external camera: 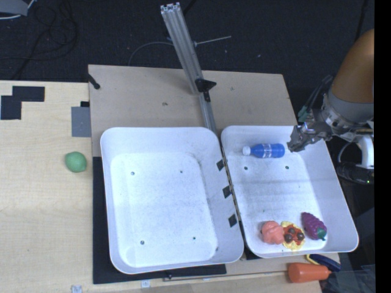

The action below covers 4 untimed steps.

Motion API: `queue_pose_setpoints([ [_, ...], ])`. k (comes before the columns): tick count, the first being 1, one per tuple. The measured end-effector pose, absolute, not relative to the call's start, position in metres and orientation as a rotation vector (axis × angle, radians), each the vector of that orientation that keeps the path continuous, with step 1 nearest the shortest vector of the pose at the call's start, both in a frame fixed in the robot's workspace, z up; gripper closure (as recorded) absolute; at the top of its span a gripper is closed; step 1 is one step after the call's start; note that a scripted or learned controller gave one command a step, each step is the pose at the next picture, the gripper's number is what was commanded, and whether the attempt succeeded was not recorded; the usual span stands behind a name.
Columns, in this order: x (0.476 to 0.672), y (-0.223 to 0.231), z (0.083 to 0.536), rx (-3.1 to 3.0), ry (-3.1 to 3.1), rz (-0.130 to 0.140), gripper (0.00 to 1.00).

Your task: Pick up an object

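Jaws: cannot tell their state; my gripper [297,140] hovers just right of small blue plastic bottle [267,150], far in right white bin [342,194]. Probably light, slick, rolls; grip mid-body.

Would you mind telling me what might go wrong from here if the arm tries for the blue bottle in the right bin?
The blue bottle lies on its side, so it may roll away when nudged. It also sits near the back wall of the right bin, where the end effector hovers beside the rim and could strike it on the way down. The toys at the front, such as the purple grapes, seem too far away to interfere.
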<state>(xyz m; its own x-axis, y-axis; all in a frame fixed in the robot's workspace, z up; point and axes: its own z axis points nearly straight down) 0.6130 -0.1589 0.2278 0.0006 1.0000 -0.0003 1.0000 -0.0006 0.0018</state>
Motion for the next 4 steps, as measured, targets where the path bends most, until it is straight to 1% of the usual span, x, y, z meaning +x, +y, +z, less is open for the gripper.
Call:
queue_pose_setpoints([
  [1,0.616,-0.104,0.219,2.219,2.227,0.0,1.0],
  [2,0.619,-0.059,0.227,2.218,2.226,0.001,1.0],
  [3,0.624,-0.002,0.229,2.218,2.226,0.001,1.0],
  [4,0.612,0.053,0.237,2.218,2.227,0.002,1.0],
])
